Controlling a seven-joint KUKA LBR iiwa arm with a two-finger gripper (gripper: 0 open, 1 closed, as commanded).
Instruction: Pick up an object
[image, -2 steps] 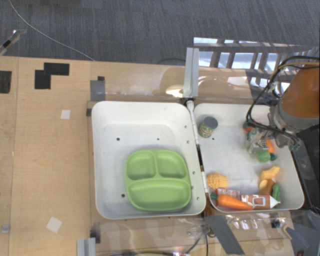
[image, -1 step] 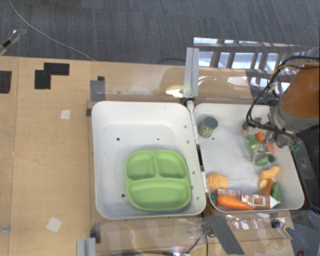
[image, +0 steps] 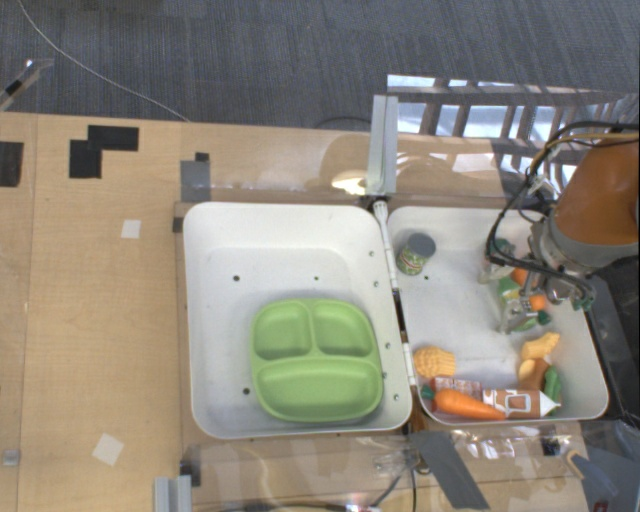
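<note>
Where bins meet, tin (image: 415, 252) upright.

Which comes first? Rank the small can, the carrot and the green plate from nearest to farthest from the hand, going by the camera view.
Measured from the hand in the right bin:
1. Carrot, lower left of the hand, at the right bin's near edge; the closest, by a modest margin.
2. Small can, left of the hand, by the divider.
3. Green plate, in the left bin, clearly farthest.
</note>
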